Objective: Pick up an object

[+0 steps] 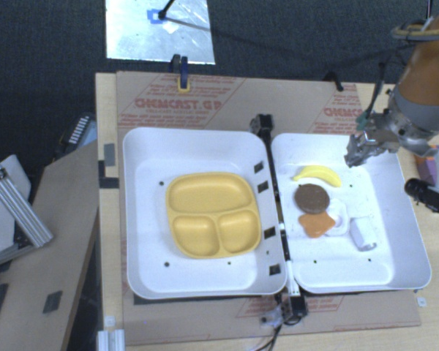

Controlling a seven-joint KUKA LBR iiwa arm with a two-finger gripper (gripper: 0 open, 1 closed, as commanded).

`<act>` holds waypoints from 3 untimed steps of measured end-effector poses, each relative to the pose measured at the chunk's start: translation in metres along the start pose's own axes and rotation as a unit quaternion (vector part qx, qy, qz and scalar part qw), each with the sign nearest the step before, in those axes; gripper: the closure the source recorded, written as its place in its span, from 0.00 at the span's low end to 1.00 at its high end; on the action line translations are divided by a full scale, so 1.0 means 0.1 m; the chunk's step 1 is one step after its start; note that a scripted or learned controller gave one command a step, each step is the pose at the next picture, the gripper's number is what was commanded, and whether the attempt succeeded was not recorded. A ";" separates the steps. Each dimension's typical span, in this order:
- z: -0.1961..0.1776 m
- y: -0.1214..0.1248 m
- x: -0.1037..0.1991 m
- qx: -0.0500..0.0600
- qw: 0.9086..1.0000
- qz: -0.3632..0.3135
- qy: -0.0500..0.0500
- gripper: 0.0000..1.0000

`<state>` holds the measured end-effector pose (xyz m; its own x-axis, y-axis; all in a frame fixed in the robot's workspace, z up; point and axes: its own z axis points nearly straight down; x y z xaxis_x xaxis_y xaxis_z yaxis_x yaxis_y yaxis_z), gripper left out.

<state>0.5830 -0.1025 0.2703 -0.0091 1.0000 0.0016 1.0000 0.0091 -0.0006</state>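
Gripper [357, 154] hangs over right bin [395, 269], near banana [317, 175]; we cannot tell its opening. Yellow tray [208, 214] sits in left bin [143, 196].

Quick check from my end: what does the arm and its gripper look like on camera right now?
The arm is grey with a broad orange band above the wrist. It ends in a small, dark grey metallic gripper, blocky and compact. A thin dark cable runs along the wrist. No markings are legible.
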 end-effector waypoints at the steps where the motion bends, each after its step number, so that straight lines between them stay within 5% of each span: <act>1: 0.03 -0.10 0.59 -0.001 1.000 -0.001 0.000 1.00; 3: 0.31 -0.47 1.63 0.001 1.000 0.000 0.000 1.00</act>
<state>0.5349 0.0604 0.2395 -0.0095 1.0000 0.0023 1.0000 0.0095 -0.0016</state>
